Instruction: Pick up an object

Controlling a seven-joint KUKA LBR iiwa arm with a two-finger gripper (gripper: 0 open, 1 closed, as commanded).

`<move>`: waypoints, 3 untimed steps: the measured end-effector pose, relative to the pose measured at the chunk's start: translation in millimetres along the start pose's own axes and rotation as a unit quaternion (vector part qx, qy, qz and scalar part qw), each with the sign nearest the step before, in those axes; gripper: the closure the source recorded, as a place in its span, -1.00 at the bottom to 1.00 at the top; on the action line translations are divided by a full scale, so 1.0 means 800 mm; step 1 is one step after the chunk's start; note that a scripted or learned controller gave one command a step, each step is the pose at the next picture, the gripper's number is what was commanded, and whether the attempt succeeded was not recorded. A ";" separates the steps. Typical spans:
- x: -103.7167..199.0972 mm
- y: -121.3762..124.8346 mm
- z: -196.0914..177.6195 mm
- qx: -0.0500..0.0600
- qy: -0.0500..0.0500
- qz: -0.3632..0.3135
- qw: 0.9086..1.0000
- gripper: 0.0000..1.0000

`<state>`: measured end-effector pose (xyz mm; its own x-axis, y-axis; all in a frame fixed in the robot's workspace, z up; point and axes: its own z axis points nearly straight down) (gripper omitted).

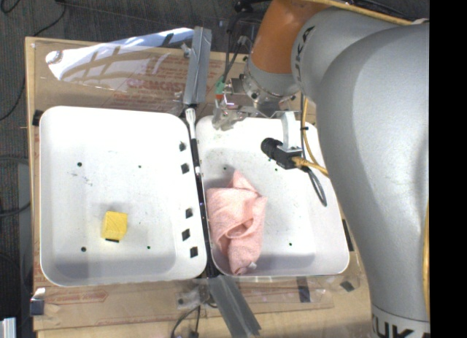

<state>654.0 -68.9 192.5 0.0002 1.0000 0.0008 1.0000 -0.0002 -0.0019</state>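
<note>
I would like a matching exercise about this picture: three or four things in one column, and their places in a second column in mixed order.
Things:
1. yellow block
2. pink cloth
3. gripper
4. orange band

Places:
A. far end of the right bin
B. on the arm, above the wrist
C. left bin, near side
D. right bin, beside the middle divider

Pairs: 1-C, 2-D, 3-A, 4-B

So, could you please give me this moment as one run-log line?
gripper: over right bin's far-left corner, nothing seen held | pink cloth: right bin, by divider | yellow block: left bin
</note>
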 end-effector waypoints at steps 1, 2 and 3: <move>-0.046 -0.054 0.097 0.002 0.000 -0.127 0.992 1.00; -0.107 -0.062 0.123 0.002 0.000 -0.092 0.996 1.00; -0.153 0.000 0.126 0.000 0.000 -0.076 0.997 1.00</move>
<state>653.6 -190.8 92.0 -0.1516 0.9884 0.0009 0.9884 0.1516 -0.0024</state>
